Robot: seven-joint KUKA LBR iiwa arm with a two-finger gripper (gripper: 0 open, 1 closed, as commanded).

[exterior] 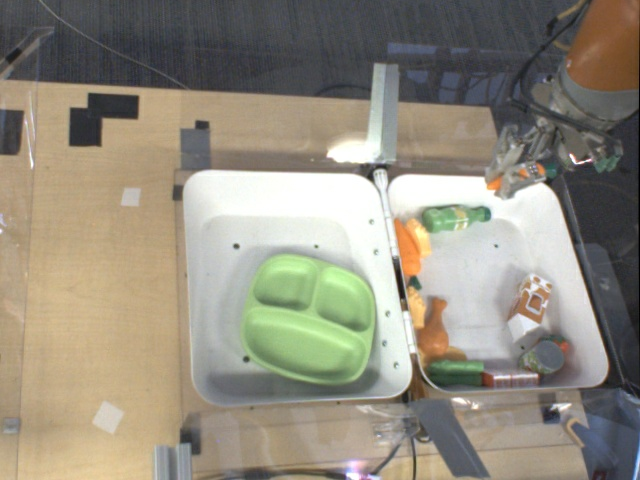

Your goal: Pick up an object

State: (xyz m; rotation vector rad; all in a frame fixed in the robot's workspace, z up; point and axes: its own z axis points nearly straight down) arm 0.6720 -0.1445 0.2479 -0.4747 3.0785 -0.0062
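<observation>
My gripper (512, 168) hangs above the far right corner of the right bin (478, 280), under the orange-banded wrist. A small orange bit shows at its lower tip; I cannot make out whether it is a held object. Just below and left of the gripper a green bottle (455, 217) lies on its side. An orange piece (410, 243) rests against the bin's left wall, with a brown figure (435, 330) below it. A green and red marker (472, 373) lies along the near wall. A white and orange carton (531, 301) and a grey round object (546, 354) sit in the near right corner.
The left bin (205, 268) holds a green divided plate (310, 318), tilted toward its near side. A metal post (384, 113) stands at the far end of the seam between the bins. Cables hang beside the arm at the upper right.
</observation>
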